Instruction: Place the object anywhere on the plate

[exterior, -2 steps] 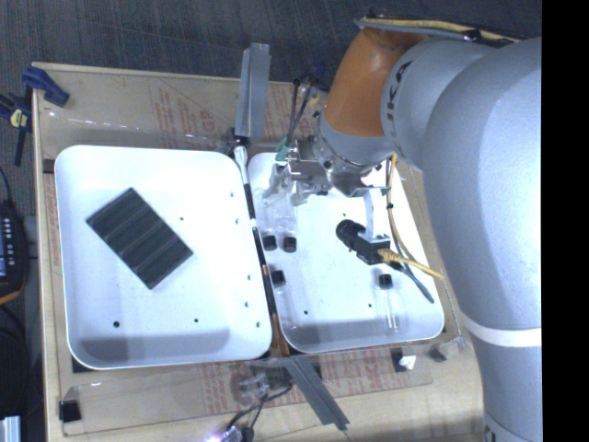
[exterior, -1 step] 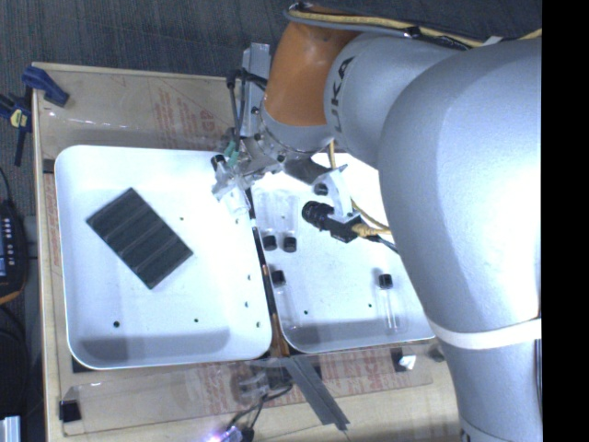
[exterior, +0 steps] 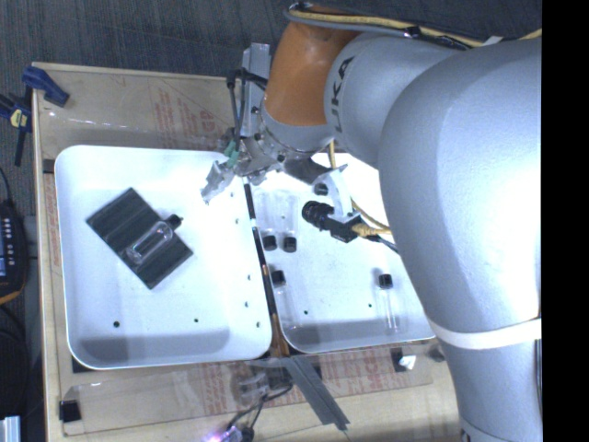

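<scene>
Vial (exterior: 152, 240) is seen lying on dark plate (exterior: 138, 237) in left bin (exterior: 83, 168). Gripper (exterior: 217, 180) is positioned over the bin's upper right; its state cannot be told.

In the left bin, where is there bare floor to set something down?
Left bin: bare along the near wall below the dark plate, and between plate and divider. Crowded: the far right corner under the gripper, and the plate, bearing a clear vial.
</scene>
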`<state>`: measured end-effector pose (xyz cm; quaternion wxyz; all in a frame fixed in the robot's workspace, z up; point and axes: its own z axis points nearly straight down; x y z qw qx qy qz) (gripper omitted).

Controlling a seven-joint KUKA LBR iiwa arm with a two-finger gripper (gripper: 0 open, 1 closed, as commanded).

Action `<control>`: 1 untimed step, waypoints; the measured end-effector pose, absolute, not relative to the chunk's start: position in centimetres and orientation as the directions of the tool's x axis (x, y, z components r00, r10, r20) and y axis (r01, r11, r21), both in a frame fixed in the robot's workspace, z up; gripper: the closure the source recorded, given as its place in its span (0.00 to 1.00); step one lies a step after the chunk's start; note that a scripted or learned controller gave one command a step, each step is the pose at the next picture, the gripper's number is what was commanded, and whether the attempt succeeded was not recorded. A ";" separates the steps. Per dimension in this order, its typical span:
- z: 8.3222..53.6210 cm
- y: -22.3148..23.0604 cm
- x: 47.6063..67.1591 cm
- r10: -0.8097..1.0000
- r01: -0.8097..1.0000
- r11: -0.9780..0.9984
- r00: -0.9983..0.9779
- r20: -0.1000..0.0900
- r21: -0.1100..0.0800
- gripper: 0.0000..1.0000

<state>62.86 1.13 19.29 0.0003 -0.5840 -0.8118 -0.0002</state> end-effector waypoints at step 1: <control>20.3 1.2 62.9 0.947 0.947 0.322 -0.322 0.002 0.000 1.00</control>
